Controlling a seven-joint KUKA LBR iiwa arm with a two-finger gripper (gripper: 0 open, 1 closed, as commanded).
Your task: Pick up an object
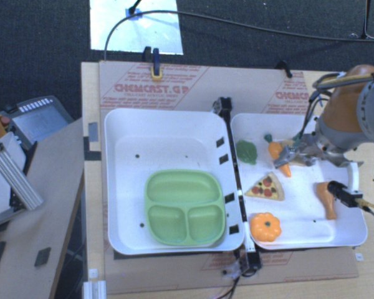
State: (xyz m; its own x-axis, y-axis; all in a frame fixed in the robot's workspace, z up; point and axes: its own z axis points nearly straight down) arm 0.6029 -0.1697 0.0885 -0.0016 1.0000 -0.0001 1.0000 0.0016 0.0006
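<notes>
The right bin (343, 229) holds several toy foods. An orange carrot (279, 157) with a green top lies near its back. A green leafy piece (247, 151) sits to the carrot's left. A pizza slice (266, 187) lies in the middle and an orange pumpkin (265, 227) at the front left corner. An orange-brown drumstick (326, 198) lies at the right. My gripper (295, 155) is down low in this bin, right against the carrot's right side and partly over it. The view does not show whether it holds the carrot.
The left bin (131, 136) carries a green divided plate (186, 207) toward its front. A black divider (232, 167) runs between the two bins. The arm (349, 114) hangs over the right bin's back right corner, with a black cable piece (344, 195) beside the drumstick.
</notes>
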